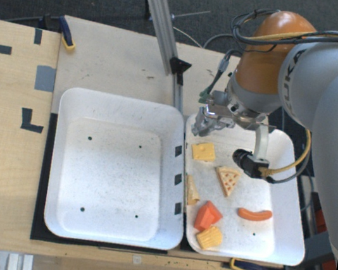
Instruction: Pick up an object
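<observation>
The right bin [285, 247] holds several toy foods: a yellow cheese square [203, 152], a pizza slice [228, 181], a red sausage [254, 214], an orange-red wedge [208, 216], a yellow ridged piece [209, 238] and a tan stick [192, 191] by the left wall. My gripper [204, 123] hangs at the bin's far left corner, just above and behind the cheese square. No object is visible between its fingers.
The left bin [112, 166] sits beside the right one, their rims meeting at a shared edge. A slanted metal pole [164, 28] rises behind the bins. A black cable plug [249, 162] dangles over the right bin.
</observation>
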Robot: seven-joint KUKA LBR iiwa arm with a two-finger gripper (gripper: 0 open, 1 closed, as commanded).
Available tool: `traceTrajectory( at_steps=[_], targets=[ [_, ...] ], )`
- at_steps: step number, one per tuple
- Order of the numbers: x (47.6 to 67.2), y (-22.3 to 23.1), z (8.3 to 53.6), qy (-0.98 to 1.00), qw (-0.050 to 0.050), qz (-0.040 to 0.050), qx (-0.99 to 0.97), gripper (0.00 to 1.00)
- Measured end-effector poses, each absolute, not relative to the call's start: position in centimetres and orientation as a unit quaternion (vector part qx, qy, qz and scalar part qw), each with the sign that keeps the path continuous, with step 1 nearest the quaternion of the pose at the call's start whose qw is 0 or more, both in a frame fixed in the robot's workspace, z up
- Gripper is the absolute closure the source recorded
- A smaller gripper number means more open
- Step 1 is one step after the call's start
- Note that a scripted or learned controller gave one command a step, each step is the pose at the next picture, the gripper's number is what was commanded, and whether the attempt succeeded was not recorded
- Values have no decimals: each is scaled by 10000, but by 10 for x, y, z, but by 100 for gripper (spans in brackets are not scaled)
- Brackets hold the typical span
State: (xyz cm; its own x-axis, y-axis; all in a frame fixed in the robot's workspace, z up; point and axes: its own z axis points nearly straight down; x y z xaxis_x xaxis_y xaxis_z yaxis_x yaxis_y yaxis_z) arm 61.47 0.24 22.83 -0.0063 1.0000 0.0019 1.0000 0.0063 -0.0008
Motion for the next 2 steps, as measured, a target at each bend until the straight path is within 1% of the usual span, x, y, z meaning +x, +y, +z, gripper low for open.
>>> traceTrajectory(
  at_steps=[1,2],
  targets=[
    [595,51,236,-7096,18,3,-7046,100],
    [563,94,224,-7091,22,19,-7051,100]
  ],
)
